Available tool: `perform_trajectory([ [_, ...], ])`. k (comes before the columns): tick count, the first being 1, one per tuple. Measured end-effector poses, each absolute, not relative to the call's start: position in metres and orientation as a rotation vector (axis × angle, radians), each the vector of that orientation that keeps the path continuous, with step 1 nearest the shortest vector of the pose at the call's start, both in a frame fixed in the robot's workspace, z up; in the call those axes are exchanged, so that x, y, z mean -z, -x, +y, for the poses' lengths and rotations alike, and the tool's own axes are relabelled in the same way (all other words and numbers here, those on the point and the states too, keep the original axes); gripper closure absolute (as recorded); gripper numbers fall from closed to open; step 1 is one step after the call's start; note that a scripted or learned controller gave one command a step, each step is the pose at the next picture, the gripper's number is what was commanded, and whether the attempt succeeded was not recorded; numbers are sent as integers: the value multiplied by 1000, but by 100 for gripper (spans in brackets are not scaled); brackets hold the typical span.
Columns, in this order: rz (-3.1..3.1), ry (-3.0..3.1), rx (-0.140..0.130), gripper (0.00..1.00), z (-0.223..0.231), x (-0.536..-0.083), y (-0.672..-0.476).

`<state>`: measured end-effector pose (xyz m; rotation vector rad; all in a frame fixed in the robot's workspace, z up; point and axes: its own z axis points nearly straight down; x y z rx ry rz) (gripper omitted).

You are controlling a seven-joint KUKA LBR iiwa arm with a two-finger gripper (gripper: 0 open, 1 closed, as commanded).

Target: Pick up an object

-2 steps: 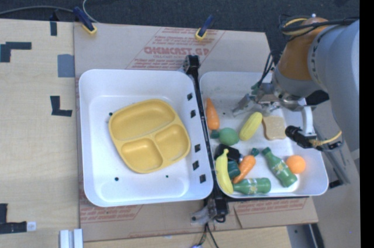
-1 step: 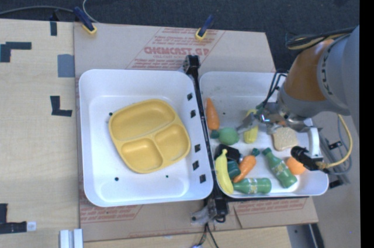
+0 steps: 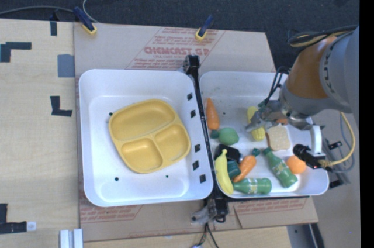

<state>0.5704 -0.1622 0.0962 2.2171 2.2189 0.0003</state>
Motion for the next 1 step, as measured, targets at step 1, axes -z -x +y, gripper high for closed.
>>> perform_trajectory([
  [1,2224,-2219,0,100,-85,-205,-560],
])
